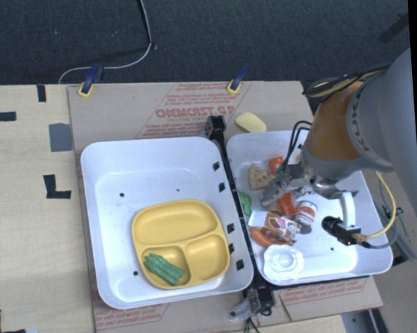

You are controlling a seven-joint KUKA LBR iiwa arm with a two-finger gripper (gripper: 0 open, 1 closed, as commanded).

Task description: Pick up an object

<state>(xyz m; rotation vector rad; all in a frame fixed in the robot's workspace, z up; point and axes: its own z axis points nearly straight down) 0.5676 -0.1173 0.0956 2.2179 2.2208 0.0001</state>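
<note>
Two shallow white bins sit side by side on the tabletop (26, 210), over a sheet of printed cardboard (183, 110). The tool (285, 187) hangs low inside the right bin (371, 257), at the end of the grey arm (376, 125) with its orange band (332, 129); its tips are buried in a heap of small objects (283, 210), so whether it is open, closed or gripping anything cannot be told. That heap lies directly beneath and just in front of the tool: a tan, bread-like piece (258, 174) to its far-left side, a thin green item (246, 204) against the divider, and orange and red-and-white packets under it. A round white lid (283, 261) rests nearer the camera than the tool, beside the heap. A pale yellow lemon-like object (250, 123) lies beyond the tool, outside the bin rim on the cardboard. Well to the tool's left, in the left bin (123, 161), a yellow divided plate (180, 242) carries a green pickle-like toy (164, 268) in one small compartment.
</note>
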